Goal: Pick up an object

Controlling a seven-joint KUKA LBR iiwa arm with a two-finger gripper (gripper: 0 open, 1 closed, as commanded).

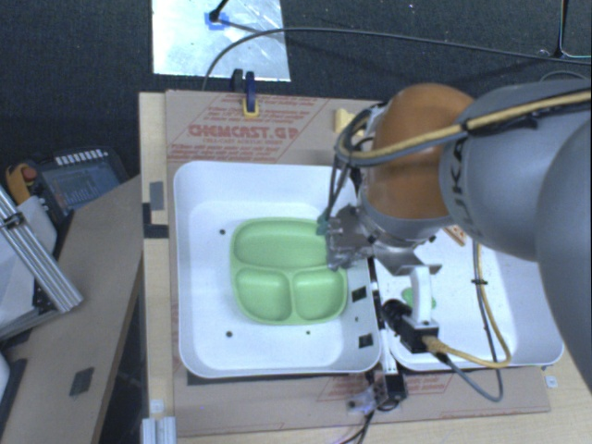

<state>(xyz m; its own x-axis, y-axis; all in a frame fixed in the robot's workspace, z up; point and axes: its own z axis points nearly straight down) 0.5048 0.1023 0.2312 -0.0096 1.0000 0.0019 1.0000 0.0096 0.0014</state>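
Note:
A pale green divided plate point(282, 271) with three compartments lies flat in the left white bin point(208, 248). My gripper point(335, 244) hangs at the plate's right rim, low over the bin, under the grey and orange wrist. Its tips are hidden by the wrist body and cables. A small green object point(425, 294) shows in the right bin, partly behind the arm's fittings.
The right white bin point(527, 340) is mostly covered by the arm. A dividing wall runs between the bins near the gripper. Cardboard lies under both bins. A pendant device point(79, 178) and metal rail point(37, 257) sit on the side table at left.

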